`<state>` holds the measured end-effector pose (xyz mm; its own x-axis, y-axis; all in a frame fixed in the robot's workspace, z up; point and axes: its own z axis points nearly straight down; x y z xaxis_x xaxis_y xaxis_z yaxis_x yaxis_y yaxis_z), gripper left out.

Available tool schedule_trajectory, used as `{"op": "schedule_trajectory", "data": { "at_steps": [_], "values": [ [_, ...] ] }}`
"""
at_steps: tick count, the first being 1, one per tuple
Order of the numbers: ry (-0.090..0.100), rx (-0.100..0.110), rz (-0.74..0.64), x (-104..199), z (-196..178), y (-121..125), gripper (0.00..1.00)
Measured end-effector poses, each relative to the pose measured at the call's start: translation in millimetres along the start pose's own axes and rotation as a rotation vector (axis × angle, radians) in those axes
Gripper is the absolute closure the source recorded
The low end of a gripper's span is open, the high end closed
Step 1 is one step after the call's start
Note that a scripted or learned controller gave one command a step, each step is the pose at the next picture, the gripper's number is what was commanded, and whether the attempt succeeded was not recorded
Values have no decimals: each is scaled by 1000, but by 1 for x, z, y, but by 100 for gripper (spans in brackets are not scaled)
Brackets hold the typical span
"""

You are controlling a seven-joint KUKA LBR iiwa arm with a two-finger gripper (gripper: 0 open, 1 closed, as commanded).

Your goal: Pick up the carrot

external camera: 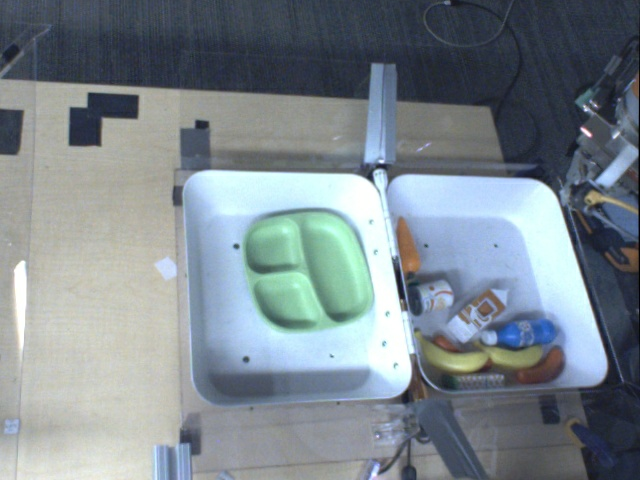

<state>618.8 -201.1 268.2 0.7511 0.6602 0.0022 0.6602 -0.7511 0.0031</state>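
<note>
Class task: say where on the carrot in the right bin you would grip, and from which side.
Grip the carrot at mid-length from above. It lies lengthwise against the right bin's left wall, so the wall side looks tight; its right side has room.

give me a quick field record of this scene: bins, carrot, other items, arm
left bin: holds a green divided plate
right bin: carrot, small can, carton, blue bottle, bananas
carrot: lies along the right bin's left wall, apart from the rest
other items: can, carton, bottle, bananas crowd the near edge
arm: at the right edge, outside the bins
</note>
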Motion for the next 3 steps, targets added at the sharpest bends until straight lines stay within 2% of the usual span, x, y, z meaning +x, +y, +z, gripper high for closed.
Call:
{"op": "schedule_trajectory", "data": {
  "at_steps": [1, 2, 3],
  "values": [
    [1, 0, 28, -18, -6, -52, 100],
    [1, -1, 37, -32, -21, -28, 100],
    [0, 0, 107, 5, -21, -2, 100]
  ]
}}
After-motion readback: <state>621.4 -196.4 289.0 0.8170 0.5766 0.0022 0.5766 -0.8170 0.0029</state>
